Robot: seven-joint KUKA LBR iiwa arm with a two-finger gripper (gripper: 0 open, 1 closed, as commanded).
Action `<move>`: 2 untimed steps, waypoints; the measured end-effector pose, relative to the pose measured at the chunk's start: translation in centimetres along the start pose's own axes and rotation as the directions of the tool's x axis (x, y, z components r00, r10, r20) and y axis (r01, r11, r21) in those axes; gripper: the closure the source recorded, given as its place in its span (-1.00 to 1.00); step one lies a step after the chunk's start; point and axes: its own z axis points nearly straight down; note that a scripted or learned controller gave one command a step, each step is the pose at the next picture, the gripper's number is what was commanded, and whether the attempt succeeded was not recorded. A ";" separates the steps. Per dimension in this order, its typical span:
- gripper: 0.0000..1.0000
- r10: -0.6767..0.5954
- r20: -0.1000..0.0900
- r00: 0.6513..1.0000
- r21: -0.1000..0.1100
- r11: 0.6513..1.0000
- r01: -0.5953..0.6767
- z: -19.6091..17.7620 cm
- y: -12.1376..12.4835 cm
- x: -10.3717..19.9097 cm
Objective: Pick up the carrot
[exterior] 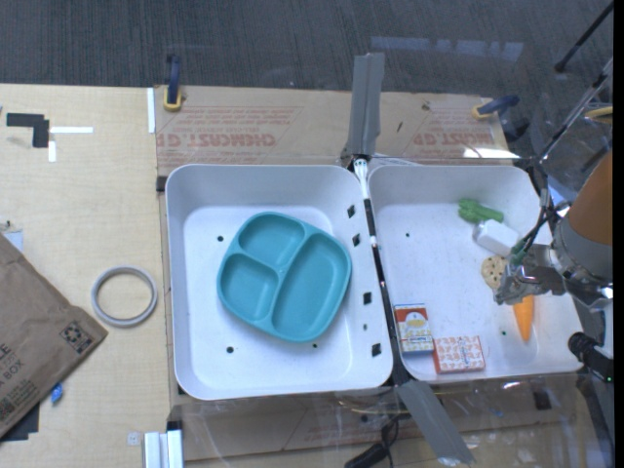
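Orange carrot is lying near the right bin's right wall, tip toward you | gripper is hovering at its upper end, finger spread unreadable | you're centring over its thicker end, avoiding the cookie beside it.

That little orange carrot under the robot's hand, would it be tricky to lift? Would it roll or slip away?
The carrot looks like a smooth, tapered toy, so it may slip or squirt sideways when pinched. Its rounded shape could let it roll on the flat bin floor. It seems small and probably light.
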 end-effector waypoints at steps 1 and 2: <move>1.00 -0.057 -0.002 0.998 -0.001 0.998 0.057 7.3 0.5 -5.2; 1.00 -0.189 0.001 0.982 -0.003 0.982 0.189 7.2 2.0 -2.9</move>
